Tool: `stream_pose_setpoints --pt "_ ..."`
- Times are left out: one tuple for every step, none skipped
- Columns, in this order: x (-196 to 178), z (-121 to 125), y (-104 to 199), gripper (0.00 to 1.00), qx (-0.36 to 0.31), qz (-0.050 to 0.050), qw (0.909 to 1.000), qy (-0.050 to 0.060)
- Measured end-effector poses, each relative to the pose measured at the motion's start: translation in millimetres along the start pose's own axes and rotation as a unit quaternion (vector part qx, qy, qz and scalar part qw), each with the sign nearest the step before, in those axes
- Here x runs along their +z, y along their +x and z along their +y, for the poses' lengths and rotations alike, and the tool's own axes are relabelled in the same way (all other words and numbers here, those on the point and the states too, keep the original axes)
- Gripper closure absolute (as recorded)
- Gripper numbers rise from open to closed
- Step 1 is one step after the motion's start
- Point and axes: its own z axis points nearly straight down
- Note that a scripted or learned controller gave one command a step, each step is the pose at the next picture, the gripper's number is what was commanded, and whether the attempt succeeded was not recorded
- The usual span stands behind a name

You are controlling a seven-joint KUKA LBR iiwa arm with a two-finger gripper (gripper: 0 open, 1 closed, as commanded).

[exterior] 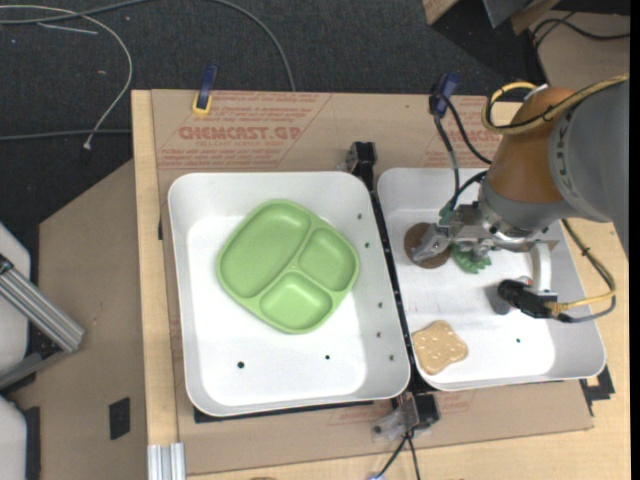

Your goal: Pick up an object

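In the right bin [565, 353], a brown round piece [421, 246] lies near the left wall. A small green knobbly object [470, 259] sits just to its right. A tan biscuit-shaped piece [438, 347] lies at the bin's front left corner. My gripper [453, 231] hangs low over the back of this bin, directly above the gap between the brown piece and the green object. The wrist hides part of both. Nothing is visibly held.
The left bin [200, 353] holds a green divided plate [288, 265] near its middle. A dark ridge separates the two bins. The grey and orange arm [545, 158] covers the right bin's back right part.
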Motion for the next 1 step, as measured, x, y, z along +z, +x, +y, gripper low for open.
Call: stream_pose_setpoints --pt "-15.6 4.2 -0.7 1.00 0.000 -0.002 1.0000 -0.008"
